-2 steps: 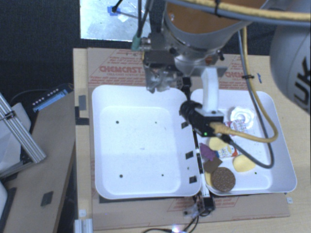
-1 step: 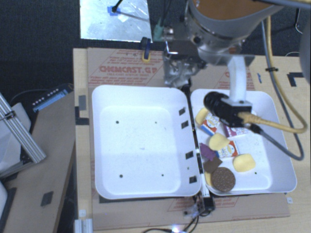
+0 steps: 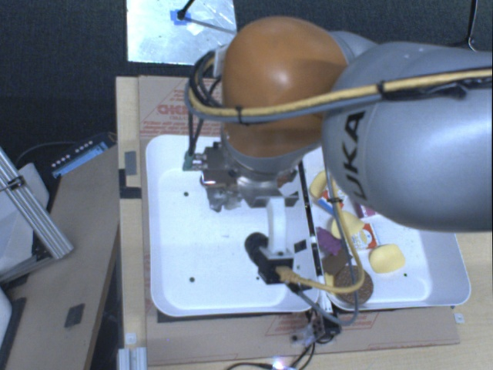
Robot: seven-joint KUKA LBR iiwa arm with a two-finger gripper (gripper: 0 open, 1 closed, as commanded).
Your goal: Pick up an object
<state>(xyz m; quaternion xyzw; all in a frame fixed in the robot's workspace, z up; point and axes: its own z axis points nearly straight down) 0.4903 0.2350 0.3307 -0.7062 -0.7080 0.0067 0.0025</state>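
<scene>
Progress, as I judge it, is nil: nothing shows as lifted, so the whole pick is left. My arm [image 3: 408, 129] reaches in from the right and bends steeply down, its orange band [image 3: 281, 75] over the left bin [image 3: 181, 241]. My gripper [image 3: 229, 191] hangs low over that bin's bare floor, tucked under the wrist, so I cannot tell whether it is apart or together. The candidates lie in the right bin [image 3: 454, 284]: a red-and-white packet [image 3: 368, 233], a yellow lump [image 3: 387, 258], a brown disc [image 3: 358, 287] and a purple scrap [image 3: 330, 242].
</scene>
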